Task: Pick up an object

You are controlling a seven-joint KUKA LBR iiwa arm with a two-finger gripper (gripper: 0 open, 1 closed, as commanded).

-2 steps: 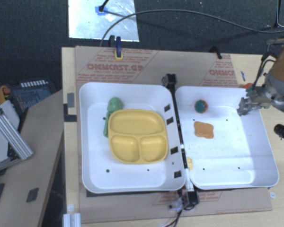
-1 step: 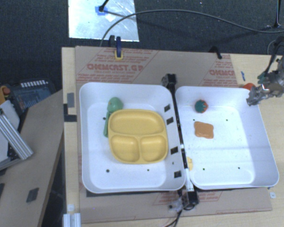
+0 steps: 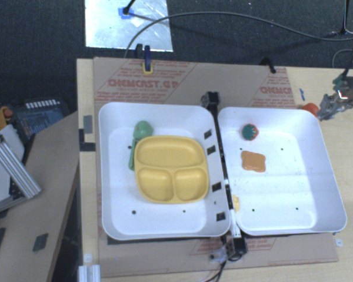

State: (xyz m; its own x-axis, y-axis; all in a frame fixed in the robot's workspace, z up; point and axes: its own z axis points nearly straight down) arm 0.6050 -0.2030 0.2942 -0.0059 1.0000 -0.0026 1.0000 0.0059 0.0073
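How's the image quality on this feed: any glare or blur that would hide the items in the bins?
Camera view: lighting is even and the shadows soft; the brightest glare sits on the foil sheet beyond the bench, away from the bins. The yellow tray, orange piece and small round object read clearly against the white. The gripper at the right edge is small and blurry.

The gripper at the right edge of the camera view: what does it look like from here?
The gripper reads as a small grey metallic assembly with pale highlights, blurred at the frame's edge. A rounded orange-red patch sits beside it at the right bin's corner. No markings are legible.
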